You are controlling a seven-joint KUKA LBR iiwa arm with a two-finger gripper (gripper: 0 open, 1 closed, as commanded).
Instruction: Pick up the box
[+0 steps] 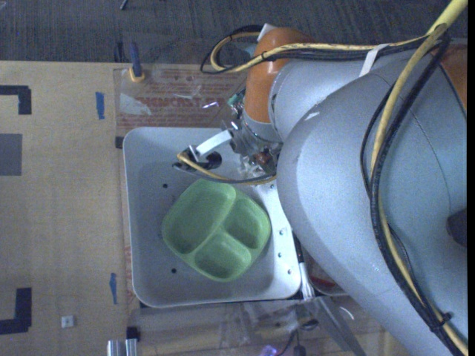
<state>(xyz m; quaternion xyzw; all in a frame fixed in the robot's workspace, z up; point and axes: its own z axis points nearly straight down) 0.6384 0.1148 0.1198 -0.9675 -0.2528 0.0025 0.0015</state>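
Plainly, the shallow green plastic box with three compartments (216, 230) lies flat on the floor of the shallow white bin (136, 199), about midway across it and a little toward its near side, turned at a slant to the bin's walls. The tool (251, 156) hangs over the bin's far right part, just beyond the box's far edge, under the grey arm (349, 169); whether it is open or closed cannot be told, and nothing is seen in its hold. Pale wooden worktop (59, 199) lies to the left
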